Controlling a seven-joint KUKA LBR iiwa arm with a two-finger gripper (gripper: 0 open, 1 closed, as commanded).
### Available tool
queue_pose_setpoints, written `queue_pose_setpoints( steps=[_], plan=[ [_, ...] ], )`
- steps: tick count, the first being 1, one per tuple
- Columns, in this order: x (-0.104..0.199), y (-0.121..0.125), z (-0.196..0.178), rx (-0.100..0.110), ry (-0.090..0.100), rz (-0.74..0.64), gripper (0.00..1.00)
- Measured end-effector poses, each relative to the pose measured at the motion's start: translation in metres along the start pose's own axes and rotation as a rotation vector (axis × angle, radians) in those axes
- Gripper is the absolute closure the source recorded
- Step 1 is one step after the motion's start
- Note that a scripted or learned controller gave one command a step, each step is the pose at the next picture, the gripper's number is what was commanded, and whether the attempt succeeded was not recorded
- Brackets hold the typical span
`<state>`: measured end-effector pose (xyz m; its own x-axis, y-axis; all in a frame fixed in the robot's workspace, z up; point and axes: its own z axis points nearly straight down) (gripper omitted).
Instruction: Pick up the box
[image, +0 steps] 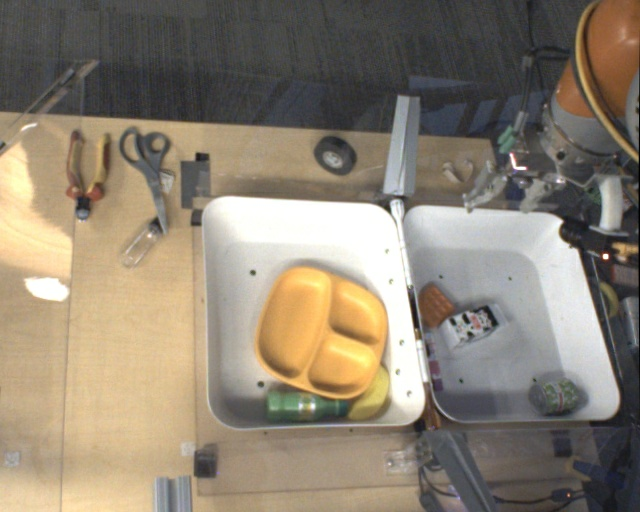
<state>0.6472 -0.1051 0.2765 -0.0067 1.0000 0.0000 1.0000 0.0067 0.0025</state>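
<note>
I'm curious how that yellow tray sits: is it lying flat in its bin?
Tipped. The yellow tray leans in the left bin, its near edge resting over a green bottle and a yellow thing.

**Right bin open around the box, left bin crowded**

The box (471, 325) lies in the right bin (520, 232), with bare white floor open behind it, in front of it and to its right. On its left an orange-brown item (436, 303) sits just beside it (close against the bin's left wall), narrowing that side. A grey-green lump (556, 395) rests well apart in the near right corner. The gripper (510, 178) hangs over the bin's far rim, clear of the contents. In the left bin (300, 225), a yellow divided tray (323, 330) covers most of the floor, overlapping a green bottle (300, 405) along the near wall.
</note>
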Motion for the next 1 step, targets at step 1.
queue_pose_setpoints(
  steps=[1],
  plan=[
    [0.0007,-0.0203,0.1321,0.001,0.000,-0.034,0.00]
  ],
)
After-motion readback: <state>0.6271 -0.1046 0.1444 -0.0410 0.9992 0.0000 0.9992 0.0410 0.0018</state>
